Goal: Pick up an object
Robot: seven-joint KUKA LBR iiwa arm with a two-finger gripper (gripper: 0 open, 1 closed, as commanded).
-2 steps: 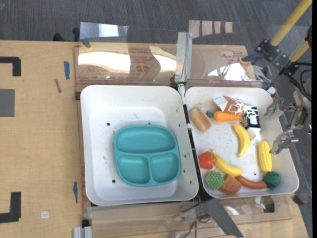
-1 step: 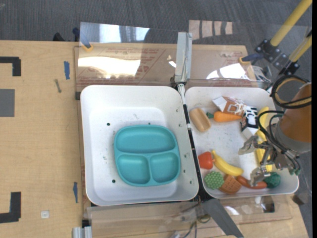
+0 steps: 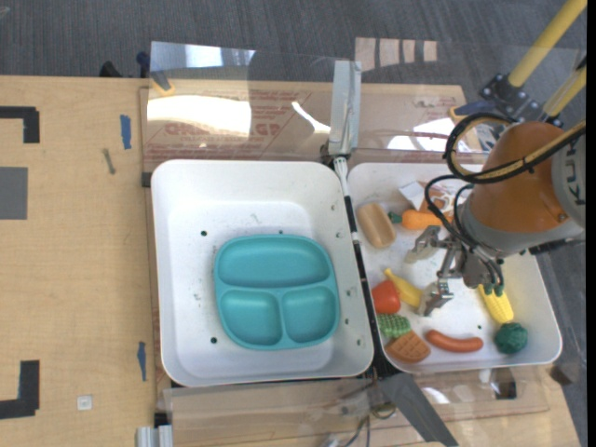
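You see the gripper hanging in the right bin, fingers apart with nothing between them, just above the yellow banana, beside the red tomato and corn cob.

Dark grey carpet floor; tan wooden bench; overhead glare.

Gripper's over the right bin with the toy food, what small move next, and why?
Probably lower straight down a little: the gripper hangs between the yellow banana and the sausage, with nothing visible between its fingers, so it must descend before closing.
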